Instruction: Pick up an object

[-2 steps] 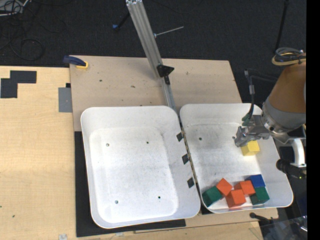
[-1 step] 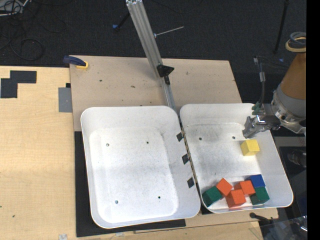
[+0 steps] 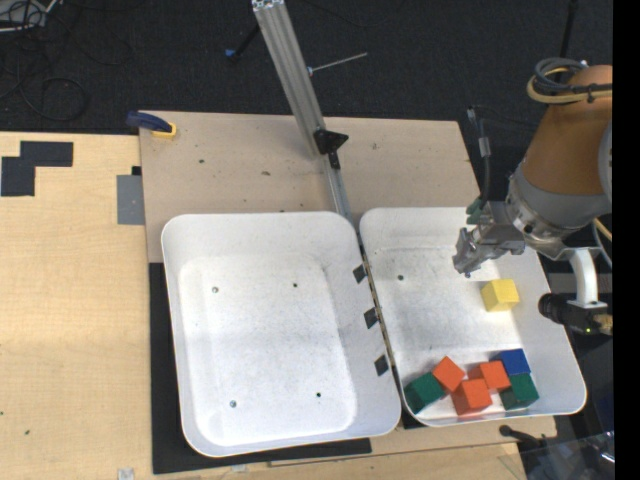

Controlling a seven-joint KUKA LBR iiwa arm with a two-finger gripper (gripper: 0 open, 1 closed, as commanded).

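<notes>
In the right bin [image 3: 420, 298] a yellow block [image 3: 500, 294] lies alone near the right side. A cluster sits at the bin's near end: two orange blocks [image 3: 449, 373] [image 3: 493, 375], a third orange one [image 3: 473, 396], two green blocks [image 3: 426, 391] [image 3: 519, 394] and a blue block [image 3: 514, 361]. My gripper [image 3: 470, 258] hangs over the right bin, just up and left of the yellow block, apart from it. Nothing shows between its fingers.
The left bin [image 3: 265, 318] lies beside the right one, with black clips [image 3: 366, 298] along the shared edge. A slanted aluminium rail [image 3: 295, 73] rises behind the bins. A blue-and-yellow clamp [image 3: 152, 123] sits at the bench's far left corner.
</notes>
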